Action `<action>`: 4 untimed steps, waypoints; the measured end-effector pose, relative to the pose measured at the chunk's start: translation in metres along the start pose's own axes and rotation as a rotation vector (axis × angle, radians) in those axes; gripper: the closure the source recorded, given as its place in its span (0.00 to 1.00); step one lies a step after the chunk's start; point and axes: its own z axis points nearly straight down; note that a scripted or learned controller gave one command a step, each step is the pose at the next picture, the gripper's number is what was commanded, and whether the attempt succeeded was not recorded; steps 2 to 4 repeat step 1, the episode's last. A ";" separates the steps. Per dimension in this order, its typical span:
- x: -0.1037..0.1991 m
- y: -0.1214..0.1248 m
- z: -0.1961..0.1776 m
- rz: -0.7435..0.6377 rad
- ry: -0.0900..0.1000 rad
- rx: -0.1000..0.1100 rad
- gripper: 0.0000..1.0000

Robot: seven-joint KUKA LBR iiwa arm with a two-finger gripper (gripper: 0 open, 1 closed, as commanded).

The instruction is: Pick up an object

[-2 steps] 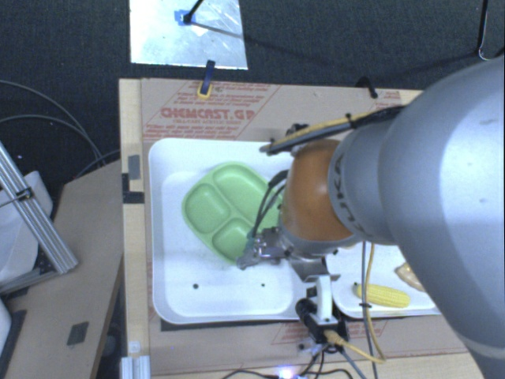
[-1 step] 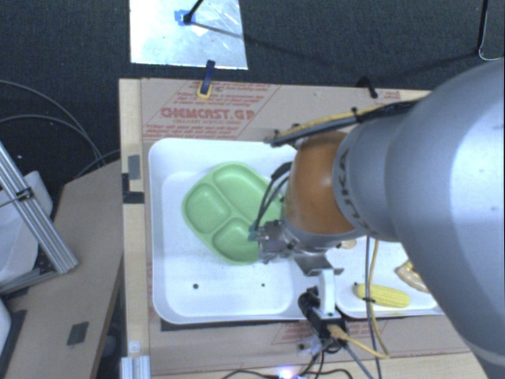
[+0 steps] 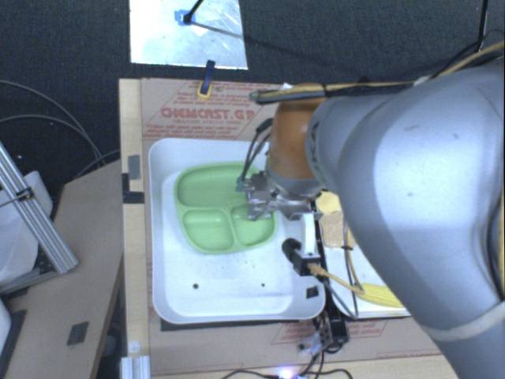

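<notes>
The gripper (image 3: 256,204) hangs low over the green divided plate (image 3: 213,208) at frame centre, in the left white bin (image 3: 170,283). Looks like the reach-and-grasp step; whether it's clenched, I can't tell. Next it needs a firm pinch on the plate's rim, then a lift.

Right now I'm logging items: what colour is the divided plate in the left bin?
Light green; the divided plate shows best in the camera view.

Dark carpeted floor (image 3: 63,46) all around, crossed by thin black cables (image 3: 47,125), with 1 shiny silver sheet (image 3: 188,22) lying flat at the top. Brown cardboard with red lettering (image 3: 201,109) spread over a tan bench top (image 3: 87,235). At the left edge, 1 slanted aluminium rail (image 3: 35,219) over pale clutter, too blurred to make out.
</notes>
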 end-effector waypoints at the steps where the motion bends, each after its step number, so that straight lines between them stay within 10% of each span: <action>1: 0.026 0.003 -0.215 -0.005 0.003 -0.021 1.00; 4: 0.026 0.003 -0.215 -0.005 0.003 -0.021 1.00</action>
